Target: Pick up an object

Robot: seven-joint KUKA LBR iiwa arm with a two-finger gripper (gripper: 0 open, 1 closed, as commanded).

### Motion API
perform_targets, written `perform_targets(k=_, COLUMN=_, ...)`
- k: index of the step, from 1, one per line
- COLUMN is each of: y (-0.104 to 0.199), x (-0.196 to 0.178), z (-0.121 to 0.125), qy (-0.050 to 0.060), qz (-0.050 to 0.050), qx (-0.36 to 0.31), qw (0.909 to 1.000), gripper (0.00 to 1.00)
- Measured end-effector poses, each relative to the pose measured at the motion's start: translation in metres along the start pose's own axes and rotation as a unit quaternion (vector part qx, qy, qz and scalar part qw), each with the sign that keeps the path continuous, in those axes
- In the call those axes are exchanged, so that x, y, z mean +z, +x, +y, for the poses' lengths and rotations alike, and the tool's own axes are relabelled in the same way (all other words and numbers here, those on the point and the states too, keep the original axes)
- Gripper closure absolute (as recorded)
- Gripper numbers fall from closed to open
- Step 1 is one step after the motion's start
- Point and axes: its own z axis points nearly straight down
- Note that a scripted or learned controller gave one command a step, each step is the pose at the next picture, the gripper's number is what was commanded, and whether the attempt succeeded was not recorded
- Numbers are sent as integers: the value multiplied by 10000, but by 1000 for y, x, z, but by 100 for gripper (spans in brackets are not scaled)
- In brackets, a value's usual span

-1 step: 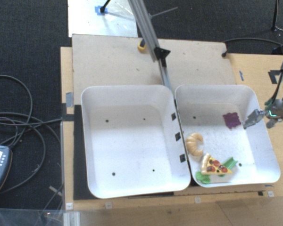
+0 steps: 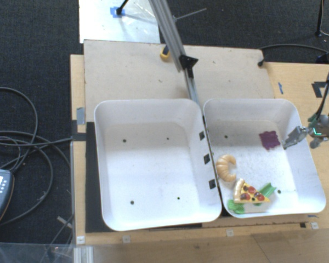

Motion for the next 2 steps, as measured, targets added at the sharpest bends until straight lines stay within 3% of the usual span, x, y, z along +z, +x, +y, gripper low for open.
perform_targets(k=2, y=3, x=125, z=-5, qy=29, qz=10, qx=27, qw=10000, gripper=0)
